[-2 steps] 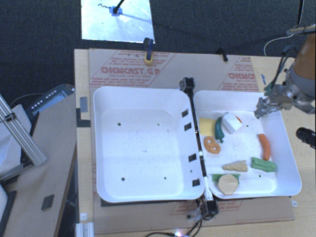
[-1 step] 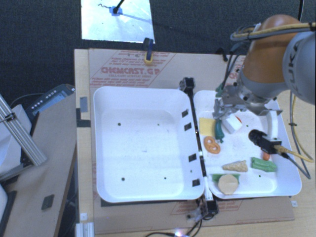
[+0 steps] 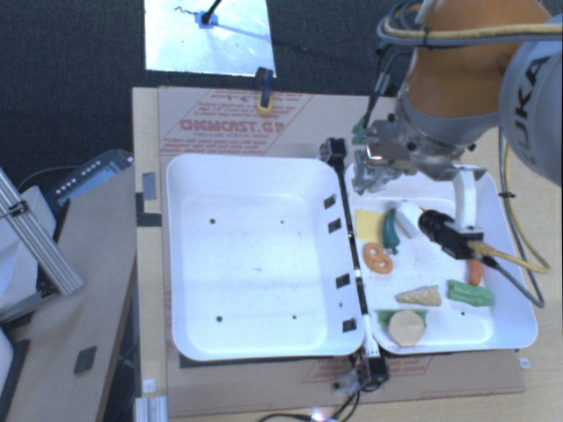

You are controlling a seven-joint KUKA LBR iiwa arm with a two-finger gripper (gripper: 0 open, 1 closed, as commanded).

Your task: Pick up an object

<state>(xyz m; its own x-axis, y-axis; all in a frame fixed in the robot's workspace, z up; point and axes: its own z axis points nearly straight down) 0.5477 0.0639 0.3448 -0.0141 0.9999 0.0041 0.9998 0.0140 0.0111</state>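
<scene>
Overhead slanted view of the tabletop (image 3: 145, 139), on which a printed cardboard sheet (image 3: 229, 121) carries two shallow white bins set side by side and touching along their inner walls. The left bin (image 3: 255, 262) lies toward the view's left and the right bin (image 3: 519, 323) toward its right.

The grey and orange arm (image 3: 475, 51) reaches in from the right. Its pincer (image 3: 368, 181) hangs over the far inner corner of the right bin, close to the wall shared by the two bins. Whether the pincer is wide or narrow cannot be told from this angle, and nothing is seen held in it.

The objects to be picked all lie in the right bin:
- A yellow square slab (image 3: 367, 225) sits just below the pincer, in the bin's far inner part.
- A green curved piece (image 3: 390, 231) is beside the slab, with a white and teal piece (image 3: 407, 221) next to it.
- An orange pretzel-shaped ring (image 3: 378, 259) lies nearer the viewer, by the slab's lower corner.
- A tan wedge (image 3: 419, 296) rests near the bin's middle.
- A green pod (image 3: 470, 294) lies to the right of the wedge, with a small orange piece (image 3: 475, 273) just above it.
- A round tan disc (image 3: 406, 328) sits at the near inner corner.
</scene>
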